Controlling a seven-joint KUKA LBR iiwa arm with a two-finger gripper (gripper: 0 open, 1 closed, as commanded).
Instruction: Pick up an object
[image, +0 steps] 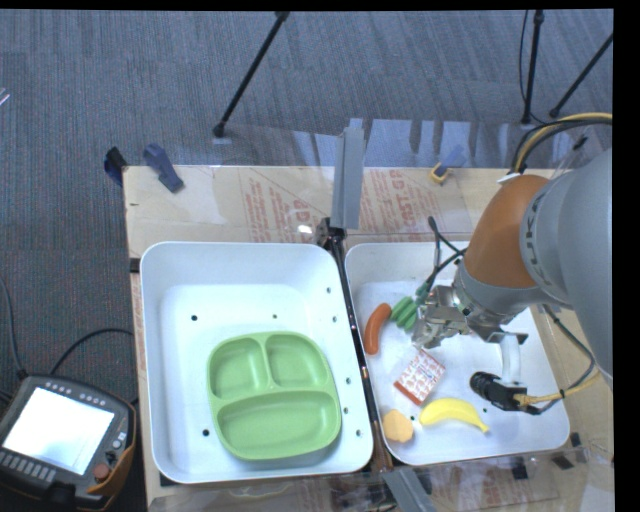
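Packet (420, 375) lies just below my gripper (432, 335), long axis slanted; jaws' state I cannot tell.

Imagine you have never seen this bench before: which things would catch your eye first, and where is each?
The grey arm with its orange band reaches in from the right, its gripper low over the right bin. Beneath it lie bright toys: a yellow banana near the front, a sausage by the left wall. A green divided plate sits alone in the left bin.
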